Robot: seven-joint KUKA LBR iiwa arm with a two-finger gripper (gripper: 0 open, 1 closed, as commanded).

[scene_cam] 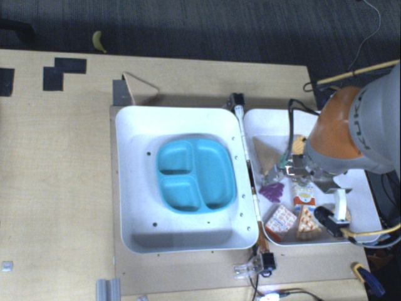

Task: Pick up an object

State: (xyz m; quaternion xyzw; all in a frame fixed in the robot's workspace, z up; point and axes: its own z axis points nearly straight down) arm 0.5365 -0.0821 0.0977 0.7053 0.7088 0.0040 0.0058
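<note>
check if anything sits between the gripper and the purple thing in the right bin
Nothing visible does. The gripper hangs just above and right of the purple object, with bare floor of the right bin between them.

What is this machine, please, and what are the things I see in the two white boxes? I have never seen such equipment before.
This is a robot arm, grey with an orange band, reaching in from the right. One fixed camera above the bench looks down at a slant.

On the wooden bench two shallow white bins stand side by side. The left bin holds a blue divided tray. The right bin holds small items: a purple object, a checkered packet, and an orange and white packet.

The arm's wrist hangs over the right bin, with its gripper low among the items. I cannot tell whether it holds anything.
</note>
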